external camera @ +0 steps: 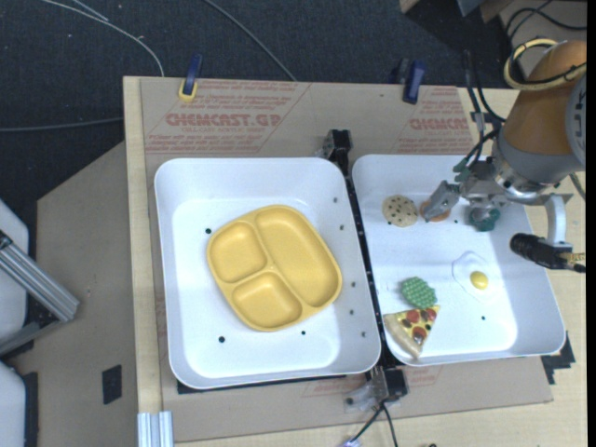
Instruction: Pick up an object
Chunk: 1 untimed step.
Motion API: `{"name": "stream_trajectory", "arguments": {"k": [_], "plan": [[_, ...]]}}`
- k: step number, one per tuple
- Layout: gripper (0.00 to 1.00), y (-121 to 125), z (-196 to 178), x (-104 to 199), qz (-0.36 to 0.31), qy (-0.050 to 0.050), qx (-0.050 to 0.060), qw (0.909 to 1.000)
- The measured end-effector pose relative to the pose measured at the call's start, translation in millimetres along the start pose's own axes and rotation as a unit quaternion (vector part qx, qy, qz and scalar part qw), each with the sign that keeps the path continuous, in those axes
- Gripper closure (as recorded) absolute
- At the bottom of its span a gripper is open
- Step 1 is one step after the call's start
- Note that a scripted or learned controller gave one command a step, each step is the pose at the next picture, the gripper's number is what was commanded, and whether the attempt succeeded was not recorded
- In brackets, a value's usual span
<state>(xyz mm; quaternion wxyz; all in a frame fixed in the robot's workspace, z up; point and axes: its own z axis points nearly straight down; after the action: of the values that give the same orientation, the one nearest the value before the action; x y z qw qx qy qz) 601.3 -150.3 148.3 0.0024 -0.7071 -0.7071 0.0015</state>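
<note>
Pincer [463, 205] low over the far part of the right bin [531, 338], just right of the cookie [400, 210]; fingers spread, nothing between them.

One finger [440, 203] angles down-left with an orange-brown tip, the other [484, 216] ends in a teal pad; the gap between them shows bare bin floor. Cookie is round, tan with dark chips, lying flat near the bin's far-left corner, close to the left finger but apart from it. Nearer the camera in the same bin: fried egg [475, 275] mid-right, green knobbly item [419, 291] just above the pizza slice [412, 330], which sits at the near-left edge. Left bin [182, 250] holds a yellow three-compartment tray [272, 266], tilted diagonally. Both bins sit on a cardboard-covered tabletop [279, 110] with blue clamps [191, 74] at the far edge.
</note>
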Motion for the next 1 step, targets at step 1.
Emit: {"name": "stream_trajectory", "arguments": {"k": [1], "plan": [[0.0,-2.2,42.9,-0.2,0.0,0.0,0.0,1.0]]}}
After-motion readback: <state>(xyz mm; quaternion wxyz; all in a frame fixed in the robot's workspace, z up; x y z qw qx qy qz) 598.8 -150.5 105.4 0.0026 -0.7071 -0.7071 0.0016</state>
